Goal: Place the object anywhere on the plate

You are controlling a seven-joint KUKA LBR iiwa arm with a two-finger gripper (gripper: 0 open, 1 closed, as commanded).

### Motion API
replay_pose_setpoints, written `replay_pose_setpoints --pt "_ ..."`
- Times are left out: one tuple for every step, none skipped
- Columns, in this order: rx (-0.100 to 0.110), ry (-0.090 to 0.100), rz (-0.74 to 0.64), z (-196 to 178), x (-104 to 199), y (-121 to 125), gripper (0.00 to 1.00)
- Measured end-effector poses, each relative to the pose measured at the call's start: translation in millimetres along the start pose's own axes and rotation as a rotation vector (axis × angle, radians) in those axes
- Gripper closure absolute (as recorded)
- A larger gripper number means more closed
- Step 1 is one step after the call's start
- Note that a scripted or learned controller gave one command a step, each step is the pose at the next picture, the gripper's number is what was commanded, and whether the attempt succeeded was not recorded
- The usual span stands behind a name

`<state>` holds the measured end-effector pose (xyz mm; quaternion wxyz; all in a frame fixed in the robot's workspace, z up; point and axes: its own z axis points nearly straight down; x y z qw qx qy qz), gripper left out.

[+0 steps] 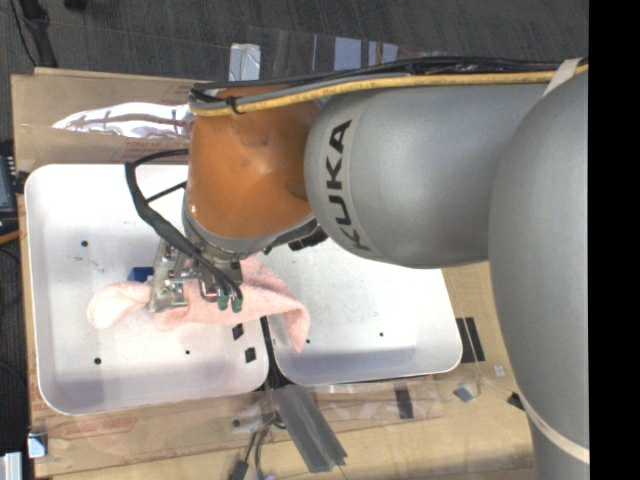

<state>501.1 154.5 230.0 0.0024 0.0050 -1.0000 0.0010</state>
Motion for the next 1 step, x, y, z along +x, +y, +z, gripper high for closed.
replay_pose_setpoints --pt "0.0 0.0 0.001 -0.1 -0.1 -0.1 0.0"
